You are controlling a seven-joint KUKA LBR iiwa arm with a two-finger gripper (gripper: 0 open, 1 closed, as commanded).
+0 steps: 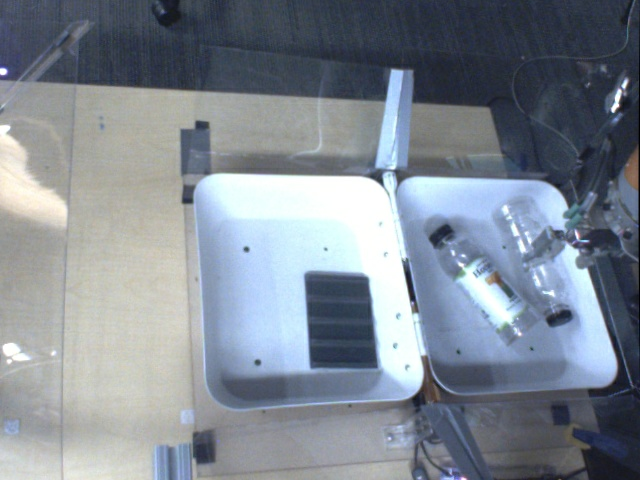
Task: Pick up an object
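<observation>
We see the gripper [562, 240] at the right edge of the right bin [590, 363], low over the bin's right side. We can't tell from this angle how its jaws stand. It sits right at the upper part of one clear bottle [535, 258], touching or just above it; nothing is visibly between the gripper's tips.

We count two clear plastic bottles in the right bin, both lying down. The one by the gripper runs from upper middle toward the lower right, its dark cap at the lower right end. The second bottle [478, 283] lies just left of it, tilted the same way, dark cap at the upper left, with a label band round its middle. The two lie close together, nearly parallel; we can't tell if they touch.

In the left bin [230, 228] we count one item: a dark ribbed rectangular block [341, 320], flat on the floor, right of centre toward the near wall.

Two bins total, side by side, on a wooden bench [100, 298].
</observation>
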